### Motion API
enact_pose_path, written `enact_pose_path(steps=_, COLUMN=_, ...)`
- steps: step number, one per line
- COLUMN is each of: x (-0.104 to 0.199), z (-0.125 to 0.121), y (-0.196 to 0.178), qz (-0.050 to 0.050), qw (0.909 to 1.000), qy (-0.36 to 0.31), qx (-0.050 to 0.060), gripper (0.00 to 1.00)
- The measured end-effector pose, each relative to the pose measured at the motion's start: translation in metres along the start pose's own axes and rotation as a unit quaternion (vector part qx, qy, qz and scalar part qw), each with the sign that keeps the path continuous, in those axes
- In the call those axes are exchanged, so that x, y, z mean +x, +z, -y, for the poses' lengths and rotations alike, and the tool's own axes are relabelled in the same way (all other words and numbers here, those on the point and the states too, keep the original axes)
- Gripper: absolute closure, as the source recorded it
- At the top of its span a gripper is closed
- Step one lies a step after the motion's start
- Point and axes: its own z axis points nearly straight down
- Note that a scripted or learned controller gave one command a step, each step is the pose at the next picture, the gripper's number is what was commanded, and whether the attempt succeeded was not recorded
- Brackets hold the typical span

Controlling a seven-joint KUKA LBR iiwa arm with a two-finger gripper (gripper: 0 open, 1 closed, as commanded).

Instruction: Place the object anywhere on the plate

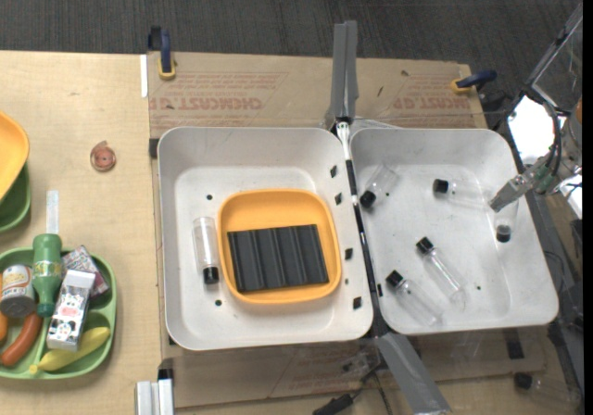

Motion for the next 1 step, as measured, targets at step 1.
enact_pose_path(steps=1, x=0.0078, z=0.0152, y=0.0386, qz=0.000, qw=0.9894, qy=-0.145, qx=-0.001, gripper=1.00)
